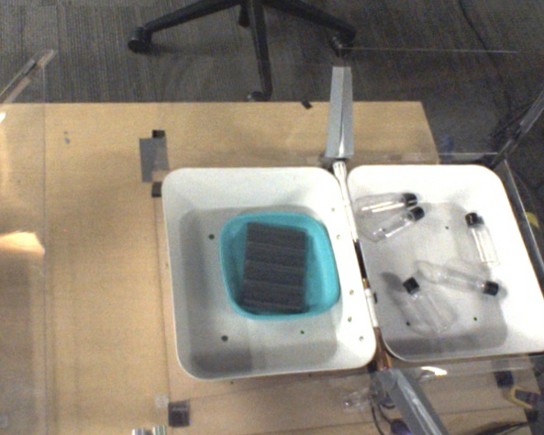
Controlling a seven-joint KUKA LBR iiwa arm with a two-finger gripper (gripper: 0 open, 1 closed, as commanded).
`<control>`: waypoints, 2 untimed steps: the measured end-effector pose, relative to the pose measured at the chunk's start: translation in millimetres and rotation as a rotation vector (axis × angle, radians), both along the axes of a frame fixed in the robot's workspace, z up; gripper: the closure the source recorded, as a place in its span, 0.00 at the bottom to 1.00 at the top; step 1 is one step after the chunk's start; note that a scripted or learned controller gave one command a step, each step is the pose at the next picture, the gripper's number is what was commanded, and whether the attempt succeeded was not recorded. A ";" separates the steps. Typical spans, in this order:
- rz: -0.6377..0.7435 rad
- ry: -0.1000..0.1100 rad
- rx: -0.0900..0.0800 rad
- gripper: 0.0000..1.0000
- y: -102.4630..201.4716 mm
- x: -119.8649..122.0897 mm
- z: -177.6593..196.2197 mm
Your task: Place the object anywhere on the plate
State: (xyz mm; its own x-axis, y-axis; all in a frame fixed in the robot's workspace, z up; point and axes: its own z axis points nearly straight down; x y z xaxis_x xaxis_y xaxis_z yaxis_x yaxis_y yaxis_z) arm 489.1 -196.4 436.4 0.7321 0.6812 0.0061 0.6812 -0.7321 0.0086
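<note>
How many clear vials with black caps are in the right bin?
5, though overlap may hide more. Two clear black-capped vials at the white right bin's upper left, one upright at right, two lower centre.

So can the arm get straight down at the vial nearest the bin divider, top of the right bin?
Probably yes: that vial lies flat in the right bin with nothing over it, though a second vial lies close beside it and may crowd the fingers.
</note>
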 end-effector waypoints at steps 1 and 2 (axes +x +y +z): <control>-0.153 0.001 0.001 0.00 -5.1 -0.6 -0.4; -0.277 0.001 0.003 0.00 -8.6 -0.6 -0.5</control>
State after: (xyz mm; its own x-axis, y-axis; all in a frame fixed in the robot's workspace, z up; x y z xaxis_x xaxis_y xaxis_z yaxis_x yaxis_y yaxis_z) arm 488.5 -205.1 435.8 0.8904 0.4551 0.0071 0.4551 -0.8904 0.0059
